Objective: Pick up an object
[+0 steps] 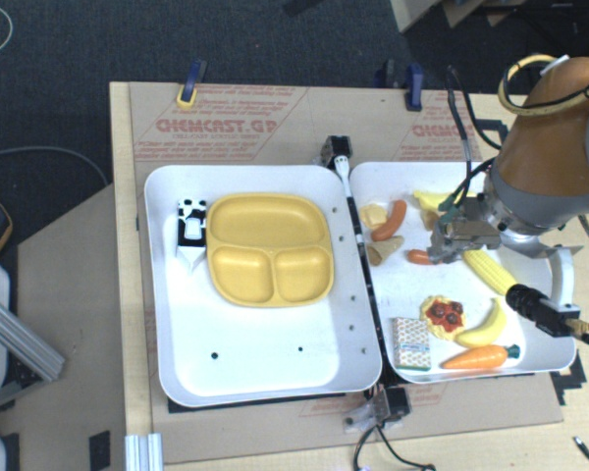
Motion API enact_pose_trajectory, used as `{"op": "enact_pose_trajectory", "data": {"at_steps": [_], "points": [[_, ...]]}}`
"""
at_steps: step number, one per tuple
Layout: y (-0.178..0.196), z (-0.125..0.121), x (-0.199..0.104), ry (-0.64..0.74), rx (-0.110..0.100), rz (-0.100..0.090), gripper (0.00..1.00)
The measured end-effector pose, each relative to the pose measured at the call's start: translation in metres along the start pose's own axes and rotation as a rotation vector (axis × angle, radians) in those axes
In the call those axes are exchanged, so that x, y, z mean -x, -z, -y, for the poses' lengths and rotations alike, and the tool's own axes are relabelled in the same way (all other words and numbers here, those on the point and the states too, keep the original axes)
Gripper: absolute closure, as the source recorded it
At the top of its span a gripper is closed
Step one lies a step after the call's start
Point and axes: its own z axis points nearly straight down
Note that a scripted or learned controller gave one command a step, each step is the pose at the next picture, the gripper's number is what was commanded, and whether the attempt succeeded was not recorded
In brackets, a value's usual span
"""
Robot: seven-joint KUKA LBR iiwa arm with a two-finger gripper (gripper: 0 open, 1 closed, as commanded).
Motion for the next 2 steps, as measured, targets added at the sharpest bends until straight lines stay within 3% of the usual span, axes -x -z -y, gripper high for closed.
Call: {"op": "enact_pose_trajectory", "data": {"at_steps": [1, 2], "points": [[0.015, 0.039, -0.036, 0.003, 0.001, -0.001, 1.0], [-0.006, 0.037, -0.037, -0.001, 0.0, 0.001, 1.0]]}}
